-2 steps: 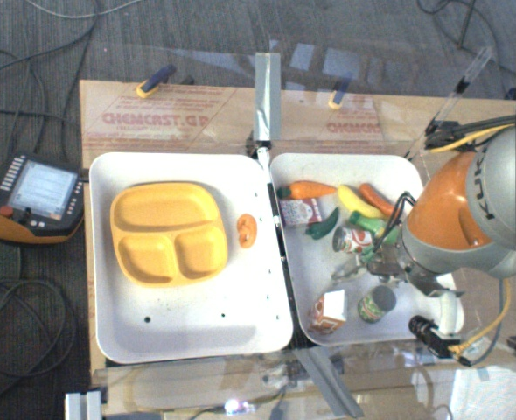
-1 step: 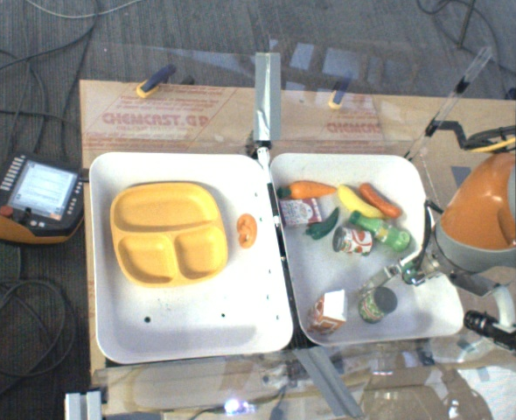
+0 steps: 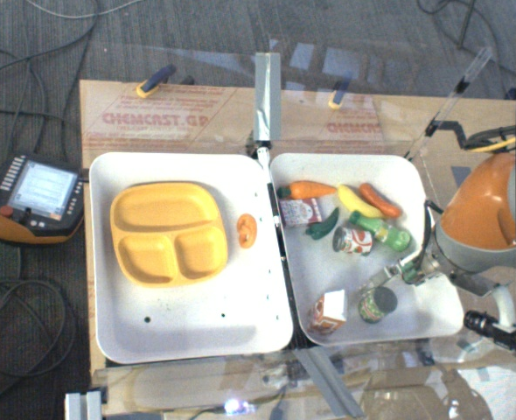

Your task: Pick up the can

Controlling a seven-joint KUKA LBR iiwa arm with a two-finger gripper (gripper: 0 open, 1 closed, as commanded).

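Two cans lie in the right bin (image 3: pixel 433 318). A red and white can (image 3: pixel 355 241) rests on its side near the bin's middle, touching a green bottle (image 3: pixel 389 233). A greenish can (image 3: pixel 376 304) with a dark top stands near the front. My gripper (image 3: pixel 400 274) hangs over the bin's right part, just above and to the right of the greenish can and below the green bottle. From this angle nothing is visibly held in it. The grey arm with its orange band (image 3: pixel 484 206) comes in from the right.
The right bin also holds a carrot (image 3: pixel 309 189), a small dark red box (image 3: pixel 303 211), a banana (image 3: pixel 356 200), a red sausage (image 3: pixel 380 199), a green pepper (image 3: pixel 324 226) and a small carton (image 3: pixel 328 311). The left bin (image 3: pixel 197 322) holds a yellow divided tray (image 3: pixel 168 232) and an orange piece (image 3: pixel 246 229).
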